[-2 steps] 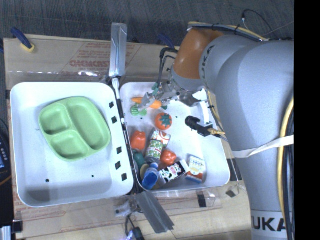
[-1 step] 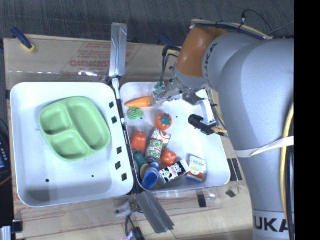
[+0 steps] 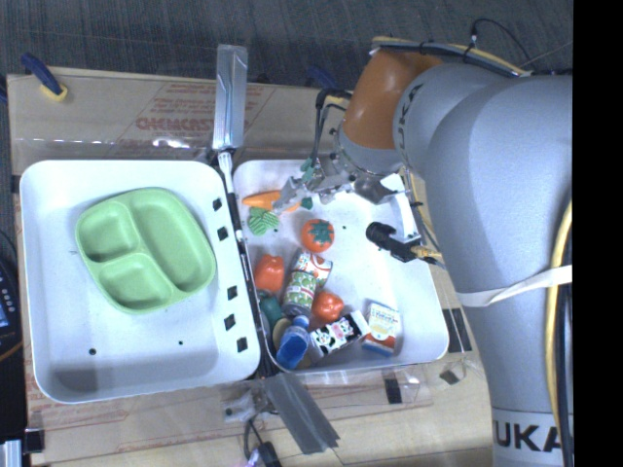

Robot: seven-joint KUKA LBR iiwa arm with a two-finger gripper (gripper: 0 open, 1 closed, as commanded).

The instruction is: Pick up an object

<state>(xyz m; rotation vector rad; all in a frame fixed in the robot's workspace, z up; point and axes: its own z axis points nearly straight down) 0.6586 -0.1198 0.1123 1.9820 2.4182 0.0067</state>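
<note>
You are looking at the tool (image 3: pixel 310 185) hanging low over the far end of the right bin (image 3: pixel 421 290), near a carrot (image 3: pixel 261 200) and a green ball (image 3: pixel 262 222). You cannot tell how wide it is standing or whether it is holding anything. A tomato (image 3: pixel 317 234), a can (image 3: pixel 304 282) and a small carton (image 3: pixel 382 326) are lying in that bin. A green divided plate (image 3: pixel 144 249) is sitting in the left bin (image 3: pixel 58 358).

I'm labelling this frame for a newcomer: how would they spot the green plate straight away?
Find the left bin of the two white ones. The green plate lies in its upper half, alone there. It is pale green with three compartments, unlike the toy food heaped in the right bin.
</note>
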